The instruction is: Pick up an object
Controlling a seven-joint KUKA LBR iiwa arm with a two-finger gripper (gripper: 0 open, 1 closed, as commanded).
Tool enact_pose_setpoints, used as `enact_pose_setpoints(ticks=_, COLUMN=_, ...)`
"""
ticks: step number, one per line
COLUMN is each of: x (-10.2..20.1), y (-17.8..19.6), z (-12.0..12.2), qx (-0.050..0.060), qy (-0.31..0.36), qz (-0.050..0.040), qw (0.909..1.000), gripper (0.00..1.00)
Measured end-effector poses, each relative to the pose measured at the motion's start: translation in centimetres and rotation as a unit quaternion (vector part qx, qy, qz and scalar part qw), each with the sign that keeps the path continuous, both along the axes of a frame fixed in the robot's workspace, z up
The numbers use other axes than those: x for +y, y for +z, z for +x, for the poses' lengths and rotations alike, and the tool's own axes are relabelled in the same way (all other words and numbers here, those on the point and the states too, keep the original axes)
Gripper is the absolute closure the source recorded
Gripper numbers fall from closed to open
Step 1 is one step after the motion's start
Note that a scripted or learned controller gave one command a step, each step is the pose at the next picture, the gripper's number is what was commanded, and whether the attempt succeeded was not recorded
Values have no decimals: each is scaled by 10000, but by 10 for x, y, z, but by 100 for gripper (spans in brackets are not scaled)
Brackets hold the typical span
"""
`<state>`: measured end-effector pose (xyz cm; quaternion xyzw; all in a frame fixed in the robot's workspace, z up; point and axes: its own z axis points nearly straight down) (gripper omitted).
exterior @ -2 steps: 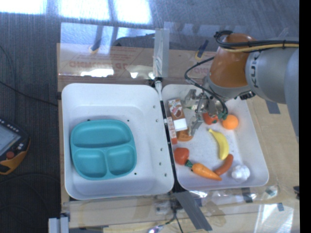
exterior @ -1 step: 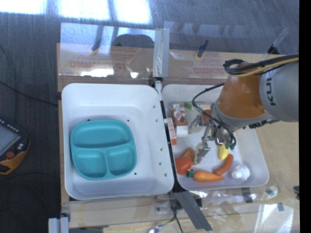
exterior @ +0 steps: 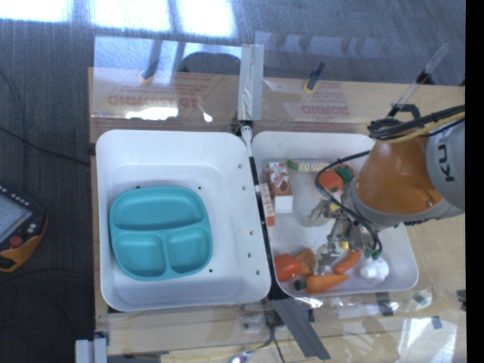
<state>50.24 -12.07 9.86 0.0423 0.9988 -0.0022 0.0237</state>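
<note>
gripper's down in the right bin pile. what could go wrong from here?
1. Crowding: the gripper sits low among a red toy, an orange carrot-shaped toy and a white item, all packed close together. It may catch two at once or only nudge them.
2. Wall: the pile lies against the right bin near edge, so things could get pushed up against it rather than lifted.

Teal divided plate (exterior: 159, 231) in left bin (exterior: 125, 151), gripper (exterior: 338, 242) over right-bin toys
</note>
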Motion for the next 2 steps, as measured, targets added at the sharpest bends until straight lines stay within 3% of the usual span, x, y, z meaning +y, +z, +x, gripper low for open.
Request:
enact_pose_setpoints(ticks=1, x=-19, y=-2, z=108, qx=90, qy=-466, qz=28, qw=9989, gripper=0)
enact_pose_setpoints(ticks=2, x=-46, y=-3, z=87, qx=109, qy=-555, qz=32, qw=9984, gripper=0)
